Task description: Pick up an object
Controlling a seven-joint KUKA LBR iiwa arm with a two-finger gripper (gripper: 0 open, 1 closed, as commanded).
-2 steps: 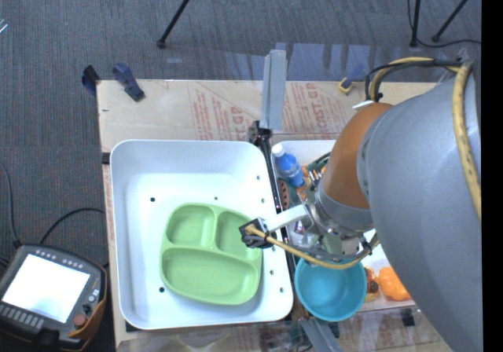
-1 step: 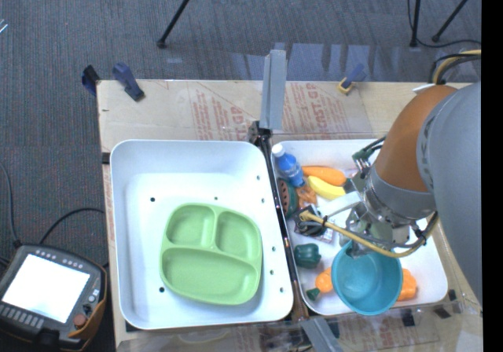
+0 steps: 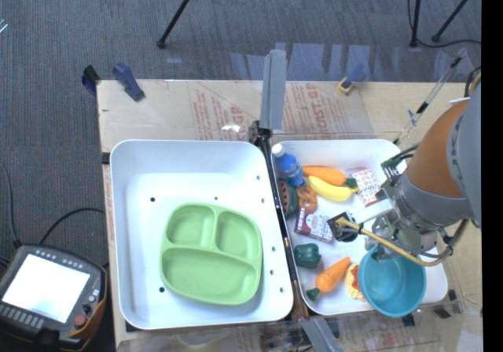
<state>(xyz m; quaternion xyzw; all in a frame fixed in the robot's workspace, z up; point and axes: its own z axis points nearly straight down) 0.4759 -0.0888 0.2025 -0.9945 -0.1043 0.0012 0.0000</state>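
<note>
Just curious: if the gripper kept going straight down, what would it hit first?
Probably the blue bowl, near its upper rim, since the gripper hangs above it. Depth is unclear; it might meet the right bin's floor instead.

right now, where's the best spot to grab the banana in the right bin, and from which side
Probably its middle, coming straight down from above. The banana lies flat with its length running left to right in the right bin, so closing across its narrow width suits it. An orange carrot lies close along its far side, so room there looks tight.
</note>
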